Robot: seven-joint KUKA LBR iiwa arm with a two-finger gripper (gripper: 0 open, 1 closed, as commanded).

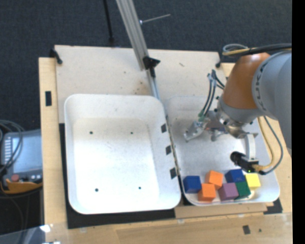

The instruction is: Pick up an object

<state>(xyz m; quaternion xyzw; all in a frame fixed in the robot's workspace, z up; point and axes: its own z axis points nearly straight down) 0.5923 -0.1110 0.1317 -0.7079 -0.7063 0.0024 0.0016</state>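
- In the camera view, the gripper (193, 132) is seen above the upper left part of the right bin (185, 111), reaching in from the right; it is small and blurred, so whether it is released or clenched cannot be told, and nothing can be made out in its grasp.
- The arm (256, 88) is cut off at the right edge, and part of the right bin's far side is hidden beneath its orange band (242, 83) and grey wrist.
- The blocks are gathered at the near edge of the right bin, well apart from the gripper: a blue cube (192, 183), an orange cube (215, 178), a second orange cube (208, 191), a purple cube (227, 191), a green cube (243, 189), a second blue cube (235, 176) and a yellow cube (252, 180).
- The cubes are packed closely, several touching, and their far faces are partly hidden by one another.
- The left bin (117, 151) lies beside the right bin on the worktop (101, 70).
- A slanted aluminium rail (133, 27) crosses the worktop's far edge and is cut off at the top.
- A device with a screen (21, 154) sits at the left, partly cut off; no writing on it can be read.
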